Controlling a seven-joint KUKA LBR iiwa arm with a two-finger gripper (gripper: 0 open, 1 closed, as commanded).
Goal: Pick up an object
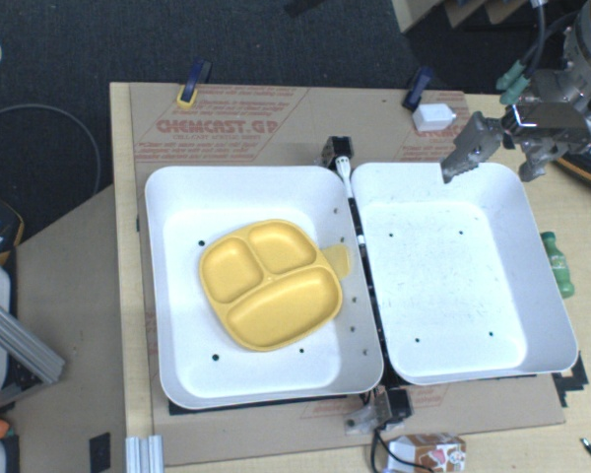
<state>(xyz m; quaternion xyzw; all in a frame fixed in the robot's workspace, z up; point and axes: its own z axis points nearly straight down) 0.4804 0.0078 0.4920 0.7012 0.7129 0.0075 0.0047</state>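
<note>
Bench (276, 116): brown board with red lettering, dark carpet beyond, cables at 9 o'clock. Two white bins side by side. Left bin (172, 264) holds yellow divided plate (269, 284), three sections, lying flat near bin centre, tilted askew; small yellow tab at its 3 o'clock edge, possibly separate piece. Right bin (473, 274) speckled. Gripper (497, 151) at right bin's 1 o'clock rim, fingers spread apart, nothing between.

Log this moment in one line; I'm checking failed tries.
hand: open, holds nothing, above right bin's far rim | yellow plate: in left bin, untouched | pick: not begun
</note>
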